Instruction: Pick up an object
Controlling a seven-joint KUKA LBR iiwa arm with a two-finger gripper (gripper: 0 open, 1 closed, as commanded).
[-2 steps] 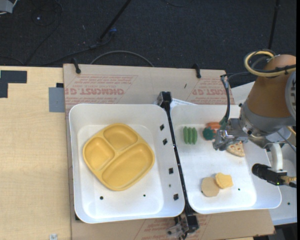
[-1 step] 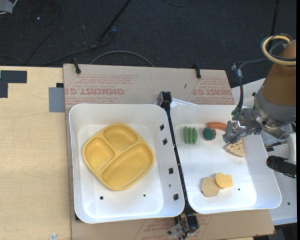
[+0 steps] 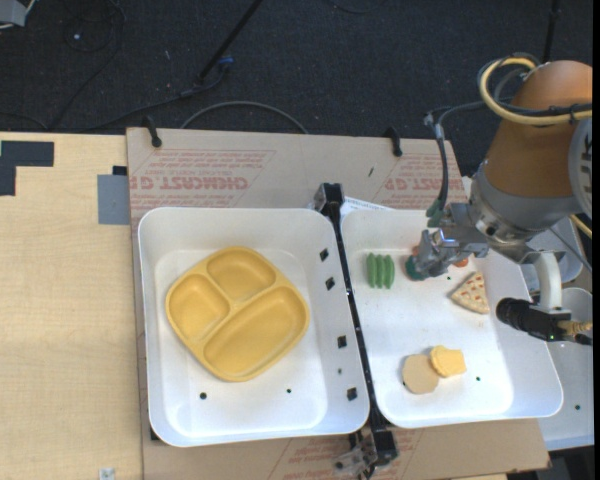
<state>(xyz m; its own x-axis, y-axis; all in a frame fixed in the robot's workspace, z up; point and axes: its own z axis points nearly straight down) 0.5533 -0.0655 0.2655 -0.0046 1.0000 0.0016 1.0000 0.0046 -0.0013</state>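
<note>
Bins come first: 2 shallow white ones side by side, the left bin (image 3: 170, 408) bearing a yellow divided plate (image 3: 237, 311) with 3 compartments, the right bin (image 3: 540, 393) bearing the small pieces. Arm (image 3: 535, 138), grey with an orange band, reaches in from the right and hangs over the upper part of the right bin. Its gripper (image 3: 427, 256) sits low near the bin floor; whether it is spread or pressed together I cannot tell, and nothing can be seen pinched in it. Nearest candidate is the green ribbed piece (image 3: 381, 270), just beside the gripper toward the divider, its long axis running up and down the view. A pizza slice (image 3: 470, 293) lies near on the other side, and a tan disc (image 3: 419, 373) touching a yellow chunk (image 3: 446, 361) lies well apart toward the front edge.
</note>
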